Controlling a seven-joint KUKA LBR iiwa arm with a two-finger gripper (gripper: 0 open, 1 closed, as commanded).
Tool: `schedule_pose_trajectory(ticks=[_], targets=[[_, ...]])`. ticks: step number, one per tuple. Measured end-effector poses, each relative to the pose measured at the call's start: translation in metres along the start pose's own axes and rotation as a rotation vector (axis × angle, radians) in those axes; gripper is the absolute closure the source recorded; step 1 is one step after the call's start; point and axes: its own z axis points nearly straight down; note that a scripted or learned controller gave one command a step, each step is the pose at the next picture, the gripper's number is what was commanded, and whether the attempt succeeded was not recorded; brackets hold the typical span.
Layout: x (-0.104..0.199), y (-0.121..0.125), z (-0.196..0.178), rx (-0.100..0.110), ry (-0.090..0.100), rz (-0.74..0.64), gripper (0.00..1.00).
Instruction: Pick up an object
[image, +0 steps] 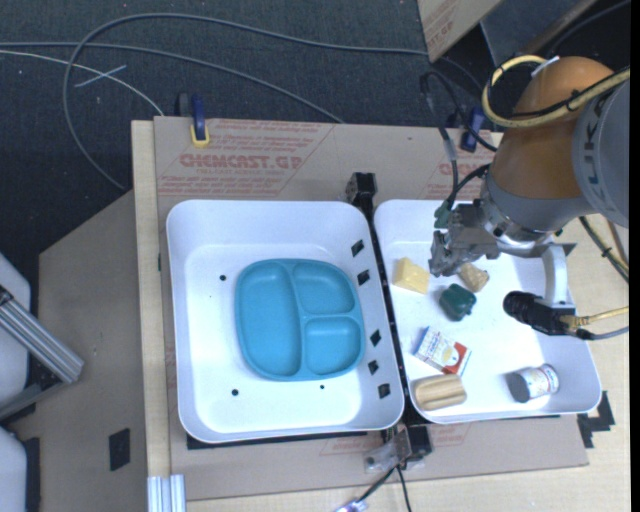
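Note:
My gripper (455, 262) hangs low over the upper part of the right bin (560, 400). Its tip sits just above a tan lump (473, 277) and close to a dark green object (459, 301). A pale yellow wedge (409, 275) lies to the gripper's left. Further down the bin lie a red and white packet (441, 351), a tan cylinder (439, 391) and a small grey and white can (531, 383). I see nothing lifted off the bin floor.
The left bin (200, 400) holds a blue divided plate (299, 318). A black divider with clips (368, 290) runs between the bins. A black cylindrical part with a cable (535, 311) juts over the right bin's right side.

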Motion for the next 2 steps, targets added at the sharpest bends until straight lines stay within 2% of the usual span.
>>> schedule_pose_trajectory(ticks=[1, 2], targets=[[0.058, 0.005, 0.009, 0.004, 0.000, 0.001, 1.00], [0.113, 0.020, -0.004, -0.001, 0.001, -0.001, 1.00]])
